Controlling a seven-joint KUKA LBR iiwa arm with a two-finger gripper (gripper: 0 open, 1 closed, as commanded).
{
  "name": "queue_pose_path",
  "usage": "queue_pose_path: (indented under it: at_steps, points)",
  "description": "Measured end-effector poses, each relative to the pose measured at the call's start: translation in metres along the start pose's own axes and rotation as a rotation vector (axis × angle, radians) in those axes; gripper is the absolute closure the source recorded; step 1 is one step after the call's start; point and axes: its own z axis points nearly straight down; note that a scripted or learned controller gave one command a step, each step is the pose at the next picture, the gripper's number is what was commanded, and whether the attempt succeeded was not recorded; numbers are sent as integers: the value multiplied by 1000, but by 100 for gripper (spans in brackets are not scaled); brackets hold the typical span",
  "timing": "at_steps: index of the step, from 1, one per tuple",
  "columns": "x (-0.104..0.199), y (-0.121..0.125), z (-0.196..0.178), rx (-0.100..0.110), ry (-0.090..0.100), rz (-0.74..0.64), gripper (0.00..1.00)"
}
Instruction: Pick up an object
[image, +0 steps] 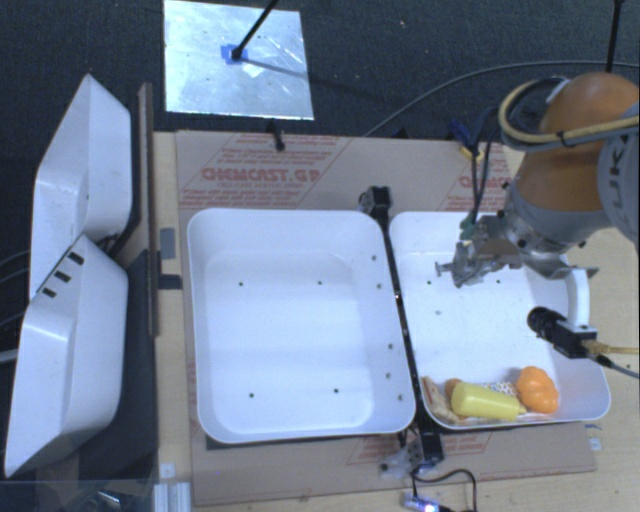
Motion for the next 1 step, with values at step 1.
queue_pose_path:
  at_steps: [1]
  points:
    - [46,8,-2,0,0,0,100]
